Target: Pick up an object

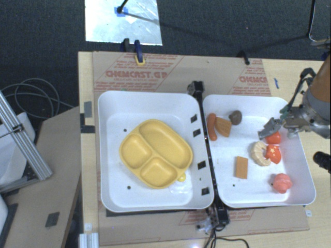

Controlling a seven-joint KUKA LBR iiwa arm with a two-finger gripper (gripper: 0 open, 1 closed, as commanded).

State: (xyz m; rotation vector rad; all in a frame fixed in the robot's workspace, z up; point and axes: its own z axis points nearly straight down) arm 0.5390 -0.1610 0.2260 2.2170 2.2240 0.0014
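While reaching in from the right, hovers: grey two-finger gripper low over right shallow white bin, just above small red tomato-like piece beside cream ring-shaped pastry. Jaw spread impossible to judge; nothing visibly gripped.

The setting is a robotics lab test bench: two white bins sit clamped on printed cardboard sheeting, beside aluminium framing, loose cables and dark carpet.
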